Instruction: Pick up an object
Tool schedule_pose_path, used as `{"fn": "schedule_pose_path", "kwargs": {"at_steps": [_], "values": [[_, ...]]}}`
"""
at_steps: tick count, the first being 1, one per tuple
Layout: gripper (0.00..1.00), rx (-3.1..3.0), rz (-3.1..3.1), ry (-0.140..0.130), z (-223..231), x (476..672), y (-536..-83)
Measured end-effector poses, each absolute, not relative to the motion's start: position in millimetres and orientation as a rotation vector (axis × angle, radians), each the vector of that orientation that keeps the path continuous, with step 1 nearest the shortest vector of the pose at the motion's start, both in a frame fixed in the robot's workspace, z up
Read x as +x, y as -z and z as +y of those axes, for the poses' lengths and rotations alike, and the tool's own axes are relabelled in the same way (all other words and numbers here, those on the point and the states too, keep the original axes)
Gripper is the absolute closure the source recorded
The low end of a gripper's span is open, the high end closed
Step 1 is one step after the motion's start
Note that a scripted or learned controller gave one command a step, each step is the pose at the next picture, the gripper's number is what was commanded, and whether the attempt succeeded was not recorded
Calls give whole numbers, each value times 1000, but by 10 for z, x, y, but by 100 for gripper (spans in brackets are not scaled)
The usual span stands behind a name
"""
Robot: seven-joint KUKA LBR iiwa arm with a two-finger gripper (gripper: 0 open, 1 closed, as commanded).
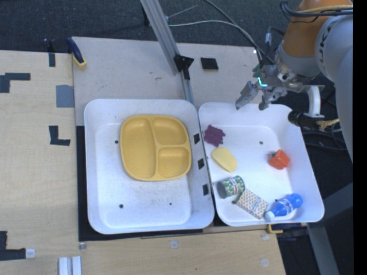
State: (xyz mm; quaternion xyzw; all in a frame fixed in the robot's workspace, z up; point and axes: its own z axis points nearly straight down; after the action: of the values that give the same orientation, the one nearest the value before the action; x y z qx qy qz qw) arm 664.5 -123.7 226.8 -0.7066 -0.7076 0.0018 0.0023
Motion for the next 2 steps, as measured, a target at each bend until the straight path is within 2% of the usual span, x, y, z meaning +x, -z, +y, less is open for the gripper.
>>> {"fn": "schedule_pose_path", "kwargs": {"at_steps": [1, 2], "values": [[0, -2219, -2223, -1, -1237, 6655, -2290], [0, -2217, -2222, -6, -1194, 6644, -1849]]}}
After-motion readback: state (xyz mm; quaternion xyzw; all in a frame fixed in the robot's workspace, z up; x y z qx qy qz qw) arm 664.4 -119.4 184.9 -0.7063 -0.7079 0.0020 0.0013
